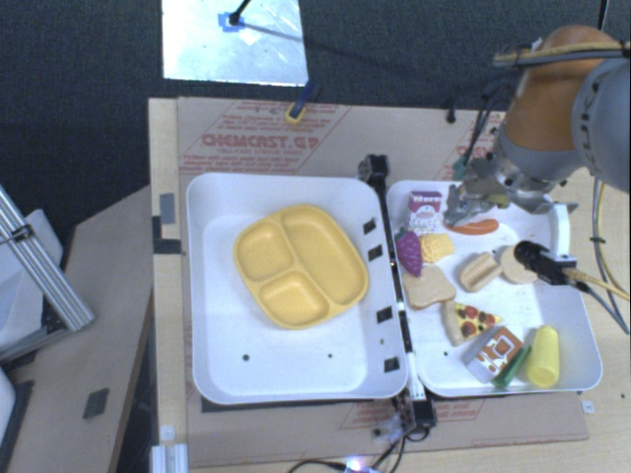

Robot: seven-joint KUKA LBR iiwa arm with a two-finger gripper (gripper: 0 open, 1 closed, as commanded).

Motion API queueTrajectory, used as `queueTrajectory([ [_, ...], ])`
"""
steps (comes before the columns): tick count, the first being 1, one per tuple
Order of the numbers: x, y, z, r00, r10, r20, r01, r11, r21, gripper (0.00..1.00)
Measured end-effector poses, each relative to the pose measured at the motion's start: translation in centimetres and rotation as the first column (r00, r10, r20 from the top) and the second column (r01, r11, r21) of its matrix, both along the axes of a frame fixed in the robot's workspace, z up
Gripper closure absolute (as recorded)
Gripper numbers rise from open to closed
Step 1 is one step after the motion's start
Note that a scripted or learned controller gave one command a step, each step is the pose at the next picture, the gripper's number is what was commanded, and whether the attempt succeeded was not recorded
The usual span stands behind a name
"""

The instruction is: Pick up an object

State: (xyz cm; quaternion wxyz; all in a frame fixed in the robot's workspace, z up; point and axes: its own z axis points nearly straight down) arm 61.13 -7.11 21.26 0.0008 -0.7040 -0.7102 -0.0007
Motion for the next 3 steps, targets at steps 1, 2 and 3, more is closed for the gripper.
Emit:
queueTrajectory([
  [1, -1.3, 5.4, 1.6, 1.0, 0.001, 0.001, -0.001, 1.0, 0.001, 1.0],
  [2, -3.7, 9.5, 0.9, 1.0, -0.001, -0.002, 0.001, 1.0, 0.0, 1.0],
  [3, -2.9, 11.9, 0.7, 1.0, -0.001, 0.002, 0.001, 1.0, -0.001, 1.0],
])
